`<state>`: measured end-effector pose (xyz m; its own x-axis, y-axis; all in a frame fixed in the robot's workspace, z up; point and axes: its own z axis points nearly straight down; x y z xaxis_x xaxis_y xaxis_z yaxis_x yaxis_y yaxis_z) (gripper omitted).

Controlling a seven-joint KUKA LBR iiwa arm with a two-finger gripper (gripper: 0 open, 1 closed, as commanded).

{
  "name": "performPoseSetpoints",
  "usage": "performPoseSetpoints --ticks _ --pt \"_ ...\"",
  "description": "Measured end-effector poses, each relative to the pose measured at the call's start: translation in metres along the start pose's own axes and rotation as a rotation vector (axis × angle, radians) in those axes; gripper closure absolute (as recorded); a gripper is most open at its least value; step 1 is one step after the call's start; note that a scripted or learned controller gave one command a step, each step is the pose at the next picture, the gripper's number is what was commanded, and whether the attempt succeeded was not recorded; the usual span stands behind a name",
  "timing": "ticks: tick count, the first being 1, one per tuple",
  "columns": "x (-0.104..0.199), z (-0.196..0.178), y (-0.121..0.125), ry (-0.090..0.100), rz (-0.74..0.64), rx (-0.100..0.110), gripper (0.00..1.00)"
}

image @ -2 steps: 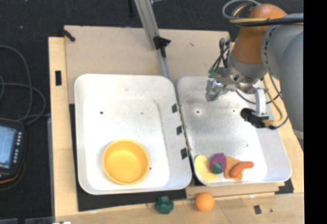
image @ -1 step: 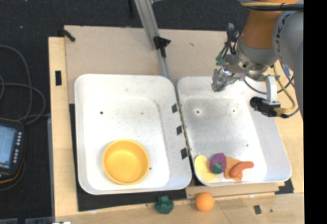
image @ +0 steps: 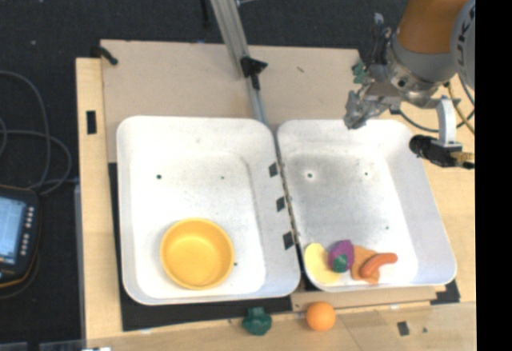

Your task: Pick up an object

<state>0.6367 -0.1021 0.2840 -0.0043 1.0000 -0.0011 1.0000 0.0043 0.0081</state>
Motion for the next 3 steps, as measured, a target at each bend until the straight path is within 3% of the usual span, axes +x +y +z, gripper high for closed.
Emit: performPoseSetpoints --ticks 3 --pt "0.158 0.019 0.017 0.001 -0.002 0.006 1.00"
